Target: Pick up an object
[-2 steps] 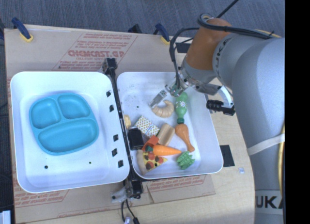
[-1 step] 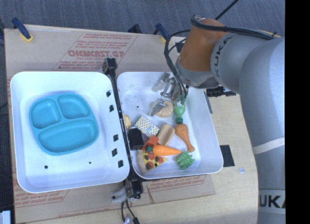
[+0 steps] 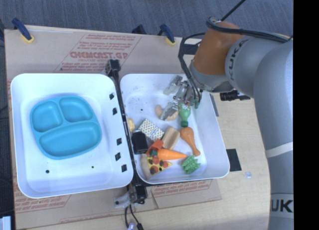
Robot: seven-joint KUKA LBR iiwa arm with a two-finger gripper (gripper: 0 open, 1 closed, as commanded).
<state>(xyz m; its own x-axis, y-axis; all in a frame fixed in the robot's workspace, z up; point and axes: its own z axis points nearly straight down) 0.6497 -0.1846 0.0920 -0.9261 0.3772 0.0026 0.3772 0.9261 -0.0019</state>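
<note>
Carrot (image 3: 172, 153) lies well below pincer (image 3: 174, 99) in right bin (image 3: 219, 139).

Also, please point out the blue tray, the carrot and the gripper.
blue tray (image 3: 66, 133): camera view, on its large lower compartment.
carrot (image 3: 172, 154): camera view, on the middle of its orange body.
gripper (image 3: 178, 97): camera view, midway between its fingertips.
</note>
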